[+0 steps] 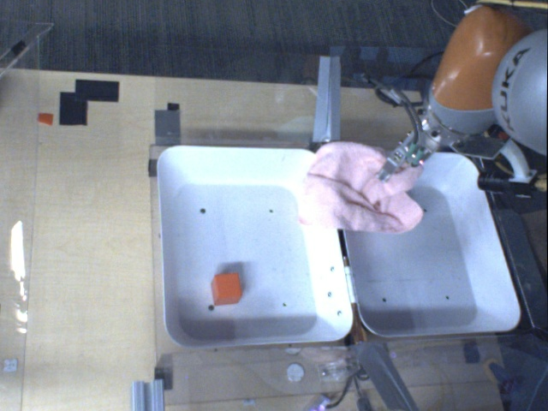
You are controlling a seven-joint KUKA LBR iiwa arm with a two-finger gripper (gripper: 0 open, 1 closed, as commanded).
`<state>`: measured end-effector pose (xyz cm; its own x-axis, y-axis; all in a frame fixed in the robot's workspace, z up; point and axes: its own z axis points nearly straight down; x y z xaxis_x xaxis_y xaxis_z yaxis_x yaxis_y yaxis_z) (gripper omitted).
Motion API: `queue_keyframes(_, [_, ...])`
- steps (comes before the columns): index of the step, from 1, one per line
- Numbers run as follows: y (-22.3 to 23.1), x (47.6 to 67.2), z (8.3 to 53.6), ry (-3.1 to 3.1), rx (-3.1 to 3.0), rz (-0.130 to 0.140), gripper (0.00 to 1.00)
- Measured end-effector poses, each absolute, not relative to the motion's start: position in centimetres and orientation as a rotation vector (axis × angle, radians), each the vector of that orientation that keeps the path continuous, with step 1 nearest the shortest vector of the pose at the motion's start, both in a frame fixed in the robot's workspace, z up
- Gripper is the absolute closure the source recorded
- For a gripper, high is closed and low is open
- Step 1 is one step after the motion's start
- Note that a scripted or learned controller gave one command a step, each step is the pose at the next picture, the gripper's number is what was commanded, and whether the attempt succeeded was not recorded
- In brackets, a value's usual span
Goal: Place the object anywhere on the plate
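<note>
A crumpled pink cloth lies across the divider between the two bins, partly over the left bin and mostly over the right bin. My gripper comes down from the upper right and its fingertips pinch the cloth's right upper fold. The cloth bunches up toward the fingers. A small orange cube sits on the left bin's floor near its front left, far from the gripper.
The arm's orange band and grey wrist hang over the right bin's far right corner. Black and orange markers lie on the wooden bench at the far left. A metal post stands behind the bins.
</note>
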<state>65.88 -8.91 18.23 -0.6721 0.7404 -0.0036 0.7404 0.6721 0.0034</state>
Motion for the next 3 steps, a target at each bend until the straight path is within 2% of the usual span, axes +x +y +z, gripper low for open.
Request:
queue_keyframes(1, [-8.8, 66.1, 22.4, 2.869, 1.262, 0.004, 1.00])
queue_keyframes(3, [2.1, 65.5, 21.4, 3.133, 0.041, 0.005, 1.00])
